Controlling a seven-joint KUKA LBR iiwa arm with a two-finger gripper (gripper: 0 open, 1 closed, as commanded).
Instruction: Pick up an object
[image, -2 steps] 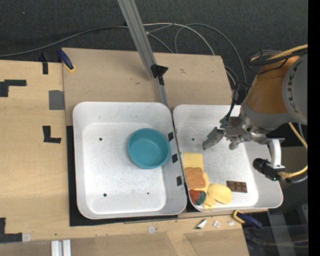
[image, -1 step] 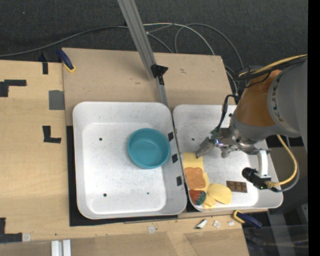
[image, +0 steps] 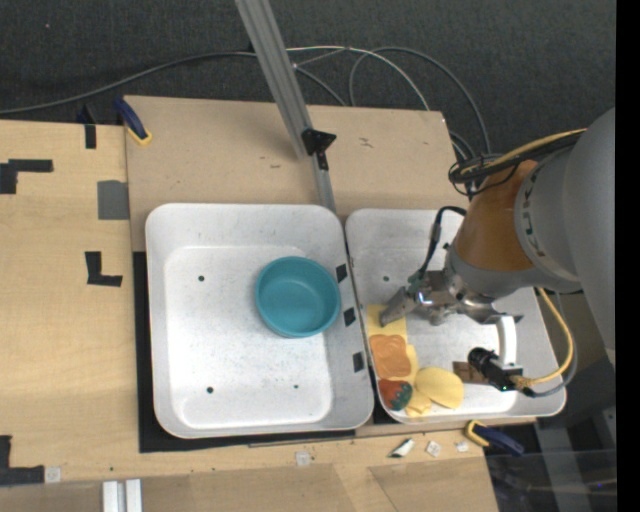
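Camera view shows a cluster of small objects in the right bin (image: 520, 400), packed against its near-left corner: an orange piece (image: 391, 354), a pale yellow piece (image: 438, 388) just beside it, and a flat yellow piece (image: 388, 320) above. The gripper (image: 412, 300) hangs just over that flat piece, fingers spread and holding nothing. This looks like the approach step; next it must descend and close on one item. The bin wall and the divider crowd the pile's left side, while open floor lies right. A teal bowl (image: 296, 296) sits in the left bin (image: 190, 330).
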